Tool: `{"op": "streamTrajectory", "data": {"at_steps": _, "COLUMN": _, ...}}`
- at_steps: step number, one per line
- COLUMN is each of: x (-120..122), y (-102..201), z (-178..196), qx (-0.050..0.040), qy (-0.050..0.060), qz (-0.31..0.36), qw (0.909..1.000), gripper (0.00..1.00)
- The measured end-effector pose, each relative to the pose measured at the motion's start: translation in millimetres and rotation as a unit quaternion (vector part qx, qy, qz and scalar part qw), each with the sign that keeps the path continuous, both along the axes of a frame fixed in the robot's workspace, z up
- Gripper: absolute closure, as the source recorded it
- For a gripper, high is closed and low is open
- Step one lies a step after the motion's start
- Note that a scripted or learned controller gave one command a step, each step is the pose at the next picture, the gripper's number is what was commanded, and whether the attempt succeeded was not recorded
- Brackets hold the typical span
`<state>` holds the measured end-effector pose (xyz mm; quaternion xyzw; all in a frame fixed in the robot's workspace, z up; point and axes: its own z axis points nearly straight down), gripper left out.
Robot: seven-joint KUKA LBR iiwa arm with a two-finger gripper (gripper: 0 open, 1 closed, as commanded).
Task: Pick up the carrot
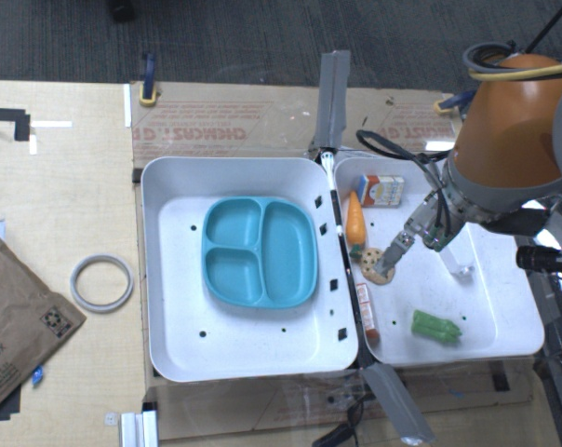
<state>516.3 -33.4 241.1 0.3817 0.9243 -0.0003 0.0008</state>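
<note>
1. Inside the right bin [504, 343]: one carrot [355, 220] by the left wall, one cookie [370, 263], one green vegetable [436, 328], one small carton [383, 191].
2. Left bin [169, 343]: one blue divided plate [260, 251].
3. One claw [385, 270] hovers over the cookie; grip state unreadable.

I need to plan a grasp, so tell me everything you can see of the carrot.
The carrot is a small orange piece, smooth like plastic, tapering toward its upper end. It lies flat in the right bin, lengthwise along the left wall, below a small carton and just above a round cookie. Whether it touches the wall is unclear. The gripper is lower right of it, apart.
</note>
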Motion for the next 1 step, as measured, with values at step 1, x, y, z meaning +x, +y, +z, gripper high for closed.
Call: {"op": "streamTrajectory", "data": {"at_steps": 1, "x": 48.5, "y": 35.1, "z": -49.9, "qx": 0.0002, "qy": 0.000, "qz": 0.131, "qw": 0.9913, "gripper": 0.00}}
